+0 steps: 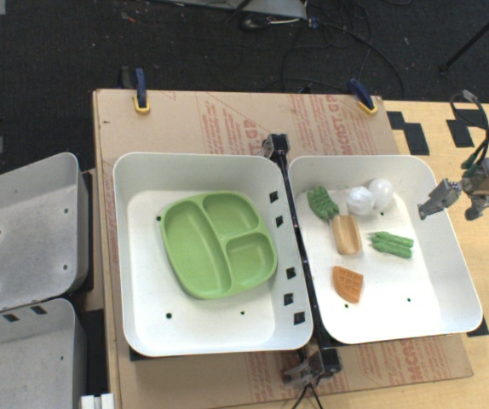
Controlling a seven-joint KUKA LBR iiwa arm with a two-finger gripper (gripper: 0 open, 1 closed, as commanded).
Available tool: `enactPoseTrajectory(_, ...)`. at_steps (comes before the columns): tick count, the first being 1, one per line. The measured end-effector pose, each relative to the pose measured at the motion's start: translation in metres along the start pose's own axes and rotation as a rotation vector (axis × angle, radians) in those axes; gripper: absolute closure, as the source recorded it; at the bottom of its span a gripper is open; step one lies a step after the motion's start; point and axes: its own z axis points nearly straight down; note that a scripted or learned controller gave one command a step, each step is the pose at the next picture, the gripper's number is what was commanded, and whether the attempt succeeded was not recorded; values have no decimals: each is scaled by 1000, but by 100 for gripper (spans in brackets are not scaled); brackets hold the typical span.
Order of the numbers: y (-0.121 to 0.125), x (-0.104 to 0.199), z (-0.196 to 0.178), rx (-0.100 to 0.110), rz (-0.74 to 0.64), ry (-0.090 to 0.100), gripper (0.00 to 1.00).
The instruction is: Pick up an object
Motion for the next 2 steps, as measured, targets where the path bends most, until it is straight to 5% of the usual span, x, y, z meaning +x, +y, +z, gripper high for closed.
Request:
enactPoseTrajectory(1, 2, 1, -6, -11, -4, -3, 0)
enactPoseTrajectory(2, 10, -1, 55, -7, -2, -1, 0)
